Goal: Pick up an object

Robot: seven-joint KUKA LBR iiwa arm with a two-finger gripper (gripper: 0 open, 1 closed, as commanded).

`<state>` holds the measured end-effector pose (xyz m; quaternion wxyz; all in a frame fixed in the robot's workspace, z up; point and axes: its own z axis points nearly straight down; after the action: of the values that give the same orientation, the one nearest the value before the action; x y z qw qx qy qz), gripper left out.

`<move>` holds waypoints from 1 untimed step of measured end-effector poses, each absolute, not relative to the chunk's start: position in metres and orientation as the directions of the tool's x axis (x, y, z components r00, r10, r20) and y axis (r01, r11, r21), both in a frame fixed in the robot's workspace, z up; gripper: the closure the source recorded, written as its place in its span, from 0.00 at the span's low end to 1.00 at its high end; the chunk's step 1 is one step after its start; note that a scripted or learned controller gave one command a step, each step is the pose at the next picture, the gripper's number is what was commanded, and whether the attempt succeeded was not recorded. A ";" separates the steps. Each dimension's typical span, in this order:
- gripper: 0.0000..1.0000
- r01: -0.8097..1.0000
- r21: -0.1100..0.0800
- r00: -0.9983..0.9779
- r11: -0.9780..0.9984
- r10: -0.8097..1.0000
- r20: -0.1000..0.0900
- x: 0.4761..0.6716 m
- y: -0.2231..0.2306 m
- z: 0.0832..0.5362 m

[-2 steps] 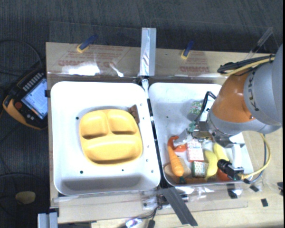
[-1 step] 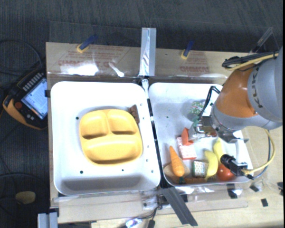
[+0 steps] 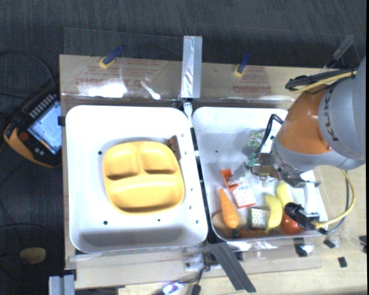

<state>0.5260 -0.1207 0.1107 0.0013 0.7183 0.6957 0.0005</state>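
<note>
I see the end effector low in the shallow white right bin, just above the yellow plastic banana, presumably reaching; grip state unreadable.

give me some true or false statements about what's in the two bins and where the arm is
1. The yellow tray lies in the left bin. True.
2. The carrot lies in the left bin beside the tray. False: it lies in the right bin, near its front-left corner.
3. The arm reaches over the right bin. True.
4. The banana rests on the yellow tray. False: it lies in the right bin, among the other small things near the front wall.
5. The tray has three compartments, two small and one long. True.
</note>
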 end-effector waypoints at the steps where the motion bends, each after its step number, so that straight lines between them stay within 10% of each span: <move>1: 0.00 0.995 -0.005 0.104 -0.104 0.995 0.001 0.525 -0.115 0.117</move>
<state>0.5246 -0.1146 0.1172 -0.0020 0.7430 0.6693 -0.0013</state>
